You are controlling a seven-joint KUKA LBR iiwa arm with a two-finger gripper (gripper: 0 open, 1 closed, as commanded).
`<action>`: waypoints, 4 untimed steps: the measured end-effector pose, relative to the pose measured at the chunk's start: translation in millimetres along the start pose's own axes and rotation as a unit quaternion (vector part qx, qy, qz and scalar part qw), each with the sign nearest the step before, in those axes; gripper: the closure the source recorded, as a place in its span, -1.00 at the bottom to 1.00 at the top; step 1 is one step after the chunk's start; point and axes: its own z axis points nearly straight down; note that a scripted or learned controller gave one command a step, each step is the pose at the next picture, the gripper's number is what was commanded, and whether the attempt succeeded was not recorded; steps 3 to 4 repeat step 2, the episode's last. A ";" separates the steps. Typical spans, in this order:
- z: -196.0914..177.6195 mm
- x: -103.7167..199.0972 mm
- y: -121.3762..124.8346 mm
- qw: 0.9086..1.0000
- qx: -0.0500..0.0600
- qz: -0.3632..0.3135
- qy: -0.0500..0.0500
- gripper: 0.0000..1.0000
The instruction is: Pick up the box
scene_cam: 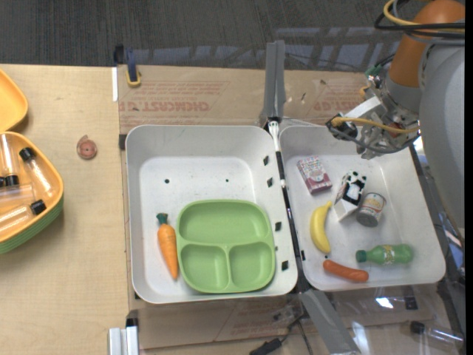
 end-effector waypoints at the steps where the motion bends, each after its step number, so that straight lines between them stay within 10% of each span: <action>1: 33.9 -6.5 -14.2 0.991 0.001 -0.134 0.000 1.00; 2: 31.1 -60.5 10.4 0.978 0.001 -0.210 0.000 1.00; 4: 31.1 -60.5 10.4 0.978 0.001 -0.210 0.000 1.00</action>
